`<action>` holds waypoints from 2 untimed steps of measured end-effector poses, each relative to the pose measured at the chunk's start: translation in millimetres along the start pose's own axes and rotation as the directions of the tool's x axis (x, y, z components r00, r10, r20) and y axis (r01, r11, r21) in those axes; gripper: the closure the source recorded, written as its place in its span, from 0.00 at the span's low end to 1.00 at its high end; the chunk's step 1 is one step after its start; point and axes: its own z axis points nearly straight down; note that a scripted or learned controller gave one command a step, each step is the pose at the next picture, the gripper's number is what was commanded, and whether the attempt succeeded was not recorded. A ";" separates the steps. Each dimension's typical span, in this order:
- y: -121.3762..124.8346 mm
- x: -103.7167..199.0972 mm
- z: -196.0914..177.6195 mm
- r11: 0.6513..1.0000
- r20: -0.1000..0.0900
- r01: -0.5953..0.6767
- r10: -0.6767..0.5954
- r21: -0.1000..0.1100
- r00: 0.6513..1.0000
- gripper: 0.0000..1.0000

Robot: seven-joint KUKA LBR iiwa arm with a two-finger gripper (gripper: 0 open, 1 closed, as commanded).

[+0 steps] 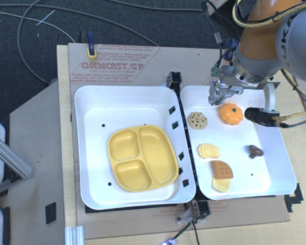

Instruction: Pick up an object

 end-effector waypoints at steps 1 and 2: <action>-19.2 53.9 9.4 1.000 0.000 0.001 -0.001 0.000 1.000 1.00; -34.0 102.0 14.8 1.000 0.000 0.001 -0.001 0.000 1.000 1.00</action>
